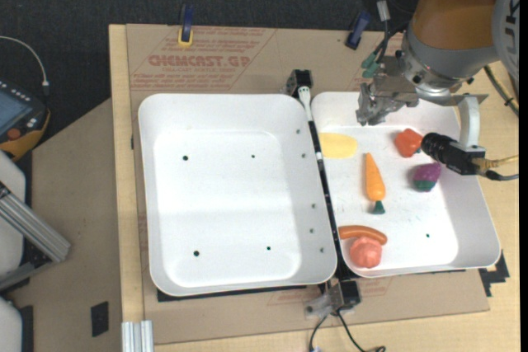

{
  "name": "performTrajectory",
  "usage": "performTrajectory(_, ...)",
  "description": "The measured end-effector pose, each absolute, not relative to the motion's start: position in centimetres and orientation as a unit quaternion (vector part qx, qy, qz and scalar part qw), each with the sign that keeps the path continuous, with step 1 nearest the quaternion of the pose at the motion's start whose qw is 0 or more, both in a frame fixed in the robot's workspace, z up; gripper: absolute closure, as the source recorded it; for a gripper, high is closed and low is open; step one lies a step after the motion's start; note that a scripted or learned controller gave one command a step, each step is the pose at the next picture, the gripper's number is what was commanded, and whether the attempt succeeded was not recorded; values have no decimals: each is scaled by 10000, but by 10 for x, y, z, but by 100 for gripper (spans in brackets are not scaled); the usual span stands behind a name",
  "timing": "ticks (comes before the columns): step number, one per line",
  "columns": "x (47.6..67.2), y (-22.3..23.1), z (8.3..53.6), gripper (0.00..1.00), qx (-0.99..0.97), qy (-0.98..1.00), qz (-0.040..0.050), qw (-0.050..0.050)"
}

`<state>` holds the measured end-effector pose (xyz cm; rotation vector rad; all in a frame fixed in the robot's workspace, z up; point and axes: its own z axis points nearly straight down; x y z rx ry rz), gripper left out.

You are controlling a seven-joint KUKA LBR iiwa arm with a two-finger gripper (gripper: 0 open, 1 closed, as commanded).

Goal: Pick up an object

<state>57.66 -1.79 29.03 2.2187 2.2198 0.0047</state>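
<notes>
The right bin [462, 247] holds several toy foods: a yellow piece [338, 146] at its left, an orange carrot [374, 180] in the middle, a red-orange piece [407, 143] and a purple piece [426, 176] to the right, and a pink-red piece [365, 252] with an orange strip [361, 232] at the front. My gripper [373, 113] hangs over the back of the right bin, above and between the yellow piece and the red-orange piece. Nothing shows between its fingers.
The left bin [231, 194] lies beside the right one, both on a cardboard sheet [198, 53]. A black cylinder [450, 152] on the arm's mount juts over the right bin near the purple piece. Blue clips [186, 25] hold the cardboard's back edge.
</notes>
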Motion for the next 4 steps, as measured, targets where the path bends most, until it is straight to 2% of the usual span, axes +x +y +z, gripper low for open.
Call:
performTrajectory(1, 566, 29, 302, 100, 7053, 7089, 14, 5)
performTrajectory(2, 575, 86, 298, 100, 7054, 7088, 11, 5)
performTrajectory(3, 631, 137, 294, 100, 7055, 7087, 23, 16)
performTrajectory(4, 657, 185, 332, 100, 7054, 7088, 36, 16)
